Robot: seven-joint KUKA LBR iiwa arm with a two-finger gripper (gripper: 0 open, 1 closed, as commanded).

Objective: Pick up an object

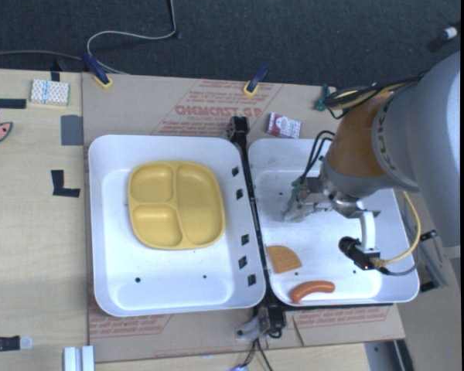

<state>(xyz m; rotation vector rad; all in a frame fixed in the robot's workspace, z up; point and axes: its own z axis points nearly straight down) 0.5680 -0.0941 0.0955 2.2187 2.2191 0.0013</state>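
Note:
In the right bin (387, 284) lie a flat orange-brown waffle-like piece (283, 259) near the left wall and an orange sausage (312, 290) near the front edge. My gripper (300, 205) hangs low over the bin's middle, well above and behind both items. The grey arm with its orange band (356, 141) reaches in from the right. I see nothing between the fingers.
The left bin (108, 269) holds a yellow divided plate (175, 204). A small red-and-white packet (283, 125) lies on the cardboard behind the right bin. Clamps and cables sit along the back edge; a yellow cable loops by the right bin's right side.

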